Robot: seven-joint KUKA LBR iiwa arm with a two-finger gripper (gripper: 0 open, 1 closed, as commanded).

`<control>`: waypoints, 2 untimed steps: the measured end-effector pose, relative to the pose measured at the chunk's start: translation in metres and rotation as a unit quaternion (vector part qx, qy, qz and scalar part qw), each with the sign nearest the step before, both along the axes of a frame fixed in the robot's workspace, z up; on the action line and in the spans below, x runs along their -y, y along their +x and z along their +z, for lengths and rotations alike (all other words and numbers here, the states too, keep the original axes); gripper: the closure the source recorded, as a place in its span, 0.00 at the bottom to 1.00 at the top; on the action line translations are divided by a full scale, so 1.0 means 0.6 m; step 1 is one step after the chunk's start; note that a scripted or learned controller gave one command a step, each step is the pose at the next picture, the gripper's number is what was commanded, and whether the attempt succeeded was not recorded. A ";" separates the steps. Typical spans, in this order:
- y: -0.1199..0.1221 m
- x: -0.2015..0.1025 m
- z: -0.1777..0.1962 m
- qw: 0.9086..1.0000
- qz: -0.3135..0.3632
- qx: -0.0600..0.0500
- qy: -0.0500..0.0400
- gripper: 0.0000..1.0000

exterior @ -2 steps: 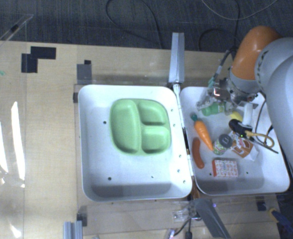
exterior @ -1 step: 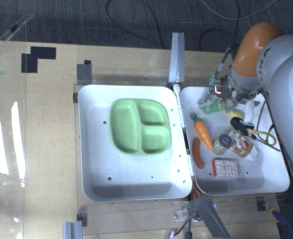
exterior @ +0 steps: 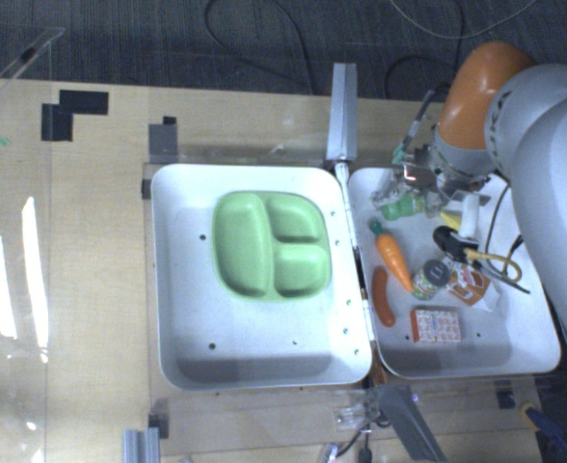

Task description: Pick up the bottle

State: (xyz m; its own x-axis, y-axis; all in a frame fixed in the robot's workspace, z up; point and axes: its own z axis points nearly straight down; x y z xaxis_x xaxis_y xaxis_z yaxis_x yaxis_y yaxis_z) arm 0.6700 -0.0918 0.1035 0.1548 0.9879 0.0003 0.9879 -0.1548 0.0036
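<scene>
Wooden bench (exterior: 91,258), right bin (exterior: 534,345), bottle (exterior: 429,280), label unreadable

The hand (exterior: 411,186) hangs over the right bin (exterior: 529,340) near the bottle (exterior: 428,280).

Pale wooden bench (exterior: 81,258) under glare.
Beyond its far edge lay dark carpet (exterior: 168,17), crossed by black cables (exterior: 264,13).
</scene>
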 end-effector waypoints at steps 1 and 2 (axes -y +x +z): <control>0.000 -0.130 0.137 1.000 -0.009 0.001 0.001 1.00; -0.008 -0.013 -0.005 1.000 -0.026 -0.001 0.000 1.00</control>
State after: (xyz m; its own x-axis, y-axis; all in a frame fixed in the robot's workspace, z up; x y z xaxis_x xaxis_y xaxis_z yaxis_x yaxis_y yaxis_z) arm 0.6650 -0.0839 0.1003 0.2068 0.9784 0.0007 0.9784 -0.2068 0.0015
